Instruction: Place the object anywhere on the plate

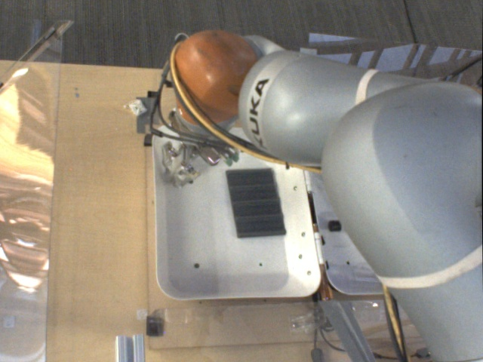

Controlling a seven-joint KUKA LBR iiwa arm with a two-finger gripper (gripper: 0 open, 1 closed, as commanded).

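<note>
Grey arm (362, 127), orange band (215, 70), black KUKA lettering (255, 111), yellow cable (204, 119)

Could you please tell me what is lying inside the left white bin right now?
A dark ribbed rectangular piece lies flat on the left white bin floor, near its middle. The end effector hangs over the far left corner. The arm covers the bin's far edge, so anything there is hidden.

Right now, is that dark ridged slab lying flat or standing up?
Flat. The dark ridged slab lies broad face up on the left bin's floor.
</note>
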